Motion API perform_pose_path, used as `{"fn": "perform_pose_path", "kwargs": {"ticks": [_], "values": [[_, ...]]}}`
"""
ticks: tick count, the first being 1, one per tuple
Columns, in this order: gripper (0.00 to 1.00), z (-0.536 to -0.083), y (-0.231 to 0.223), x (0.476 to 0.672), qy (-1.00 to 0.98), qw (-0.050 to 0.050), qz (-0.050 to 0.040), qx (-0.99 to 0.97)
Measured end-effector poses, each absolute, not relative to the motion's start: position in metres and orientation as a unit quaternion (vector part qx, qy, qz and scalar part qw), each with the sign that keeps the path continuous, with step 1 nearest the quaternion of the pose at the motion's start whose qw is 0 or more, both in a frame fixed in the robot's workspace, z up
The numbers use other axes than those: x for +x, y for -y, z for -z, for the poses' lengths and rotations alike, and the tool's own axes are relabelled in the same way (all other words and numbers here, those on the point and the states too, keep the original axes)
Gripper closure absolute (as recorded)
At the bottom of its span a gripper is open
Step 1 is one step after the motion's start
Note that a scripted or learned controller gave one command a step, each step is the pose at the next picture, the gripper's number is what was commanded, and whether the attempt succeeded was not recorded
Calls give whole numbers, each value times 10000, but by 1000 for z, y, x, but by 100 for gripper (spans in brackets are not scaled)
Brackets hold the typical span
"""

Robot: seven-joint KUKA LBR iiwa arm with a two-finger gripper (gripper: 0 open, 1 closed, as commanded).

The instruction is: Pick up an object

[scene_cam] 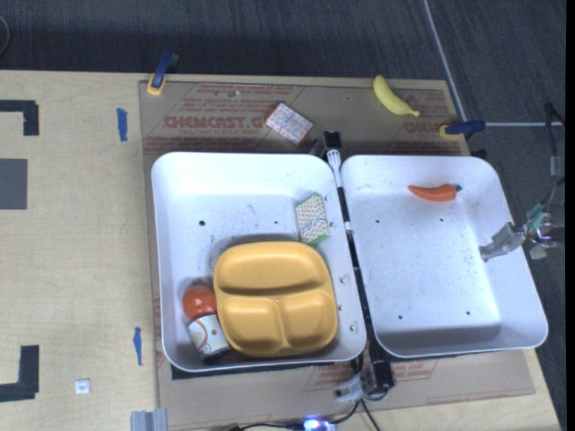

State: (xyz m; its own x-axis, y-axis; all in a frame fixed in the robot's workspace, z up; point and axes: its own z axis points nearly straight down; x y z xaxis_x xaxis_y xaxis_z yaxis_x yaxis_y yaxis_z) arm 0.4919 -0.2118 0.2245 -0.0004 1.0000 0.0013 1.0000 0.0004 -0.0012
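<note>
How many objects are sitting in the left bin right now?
3: a yellow divided tray at the front, a small can against its left side, a patterned packet behind it. The tray may hide more.

Two white bins side by side on a brown board: left bin (171, 241), right bin (503, 321). Board (225, 115) sits on a light wooden bench (72, 268), held at the far edge by a yellow-blue clamp (162, 72) and a blue clamp (463, 128). Blue tape marks (122, 124) and black tape corners (25, 115) on the bench. Dark carpet (269, 16) behind.
</note>
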Motion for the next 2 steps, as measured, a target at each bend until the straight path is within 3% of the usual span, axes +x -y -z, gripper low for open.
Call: {"fn": "perform_pose_path", "kwargs": {"ticks": [1,2], "values": [[0,-121,204,493,7070,8,-1,-7072],[0,-86,128,480,7076,-1,11,-7066]]}}
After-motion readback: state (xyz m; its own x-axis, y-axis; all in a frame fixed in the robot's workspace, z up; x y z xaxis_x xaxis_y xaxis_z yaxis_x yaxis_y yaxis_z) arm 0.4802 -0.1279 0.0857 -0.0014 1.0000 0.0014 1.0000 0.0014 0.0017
